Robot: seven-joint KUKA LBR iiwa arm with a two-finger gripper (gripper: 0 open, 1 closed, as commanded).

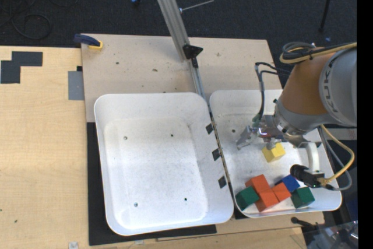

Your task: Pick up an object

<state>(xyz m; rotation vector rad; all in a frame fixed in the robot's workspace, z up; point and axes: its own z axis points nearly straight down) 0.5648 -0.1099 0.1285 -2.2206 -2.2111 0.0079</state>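
My gripper [248, 133] hangs over the middle of the right bin [233, 103], with its fingers apart and nothing between them. A yellow block [273, 152] lies just to its lower right, close to the wrist and apart from the fingertips. Near the bin's front edge sits a cluster of blocks: two orange ones [263, 190], a green one [247, 197], a blue one [289, 183] and another green one [302, 197]. The grey arm with its orange band [306, 87] comes in from the right and covers the bin's right side.
The left bin [111, 108] lies beside the right one, with black clips [216, 154] along their shared rim. A slanted aluminium post [172, 11] rises behind the bins. A blue and yellow clamp [88, 41] rests at the bench's far left corner.
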